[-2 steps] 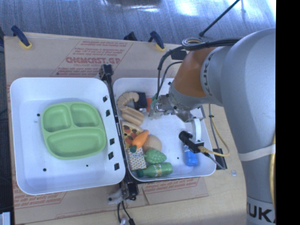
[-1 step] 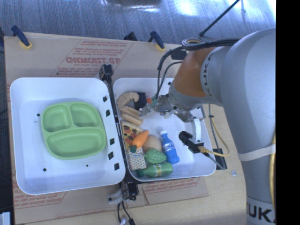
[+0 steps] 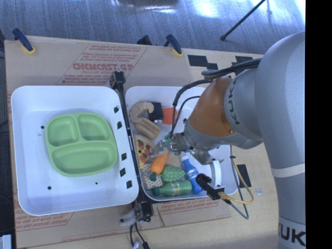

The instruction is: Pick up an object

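We take this for a robotics lab rather than a home or kitchen. We see an industrial KUKA arm [image 3: 280,97] reaching over a bench covered in brown cardboard [image 3: 78,56] printed CHEMCAST GP, which clamps [image 3: 23,40] pin down at the far edge. Two white bins [image 3: 21,139] sit side by side on it, one with a green divided plate [image 3: 81,143], the other with a jumble of toy foods [image 3: 168,175]. Beyond the bench we see a blue-grey floor [image 3: 78,9] and a dark stand leg [image 3: 249,12].
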You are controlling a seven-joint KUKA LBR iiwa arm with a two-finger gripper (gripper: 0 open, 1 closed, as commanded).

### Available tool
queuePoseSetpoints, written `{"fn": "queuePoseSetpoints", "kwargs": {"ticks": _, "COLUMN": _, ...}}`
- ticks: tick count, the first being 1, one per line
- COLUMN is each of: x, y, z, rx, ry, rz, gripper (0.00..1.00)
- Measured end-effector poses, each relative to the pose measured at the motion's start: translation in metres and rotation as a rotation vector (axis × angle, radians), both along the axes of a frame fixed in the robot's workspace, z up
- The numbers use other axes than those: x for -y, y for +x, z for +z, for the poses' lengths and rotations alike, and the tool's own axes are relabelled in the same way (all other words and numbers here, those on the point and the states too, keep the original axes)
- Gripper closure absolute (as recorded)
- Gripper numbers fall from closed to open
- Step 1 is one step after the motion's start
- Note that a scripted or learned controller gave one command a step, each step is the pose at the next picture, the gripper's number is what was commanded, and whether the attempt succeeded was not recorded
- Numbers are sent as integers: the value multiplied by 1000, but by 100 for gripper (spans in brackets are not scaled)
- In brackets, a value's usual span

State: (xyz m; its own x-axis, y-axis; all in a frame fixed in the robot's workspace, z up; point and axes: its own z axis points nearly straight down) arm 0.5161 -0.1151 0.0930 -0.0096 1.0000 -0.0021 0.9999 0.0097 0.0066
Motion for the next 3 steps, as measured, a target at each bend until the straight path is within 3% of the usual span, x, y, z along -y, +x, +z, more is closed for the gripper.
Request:
{"fn": "queuePoseSetpoints", "kwargs": {"ticks": 1, "x": 0, "y": -1, "z": 9, "rx": -7, "ry": 1, "rz": 5, "gripper": 100}}
{"fn": "queuePoseSetpoints", "kwargs": {"ticks": 2, "x": 0, "y": -1, "z": 9, "rx": -7, "ry": 1, "rz": 5, "gripper": 0}}
{"fn": "queuePoseSetpoints", "kwargs": {"ticks": 3, "x": -20, "y": -40, "z": -2, "rx": -10, "ry": 4, "rz": -3, "gripper": 0}}
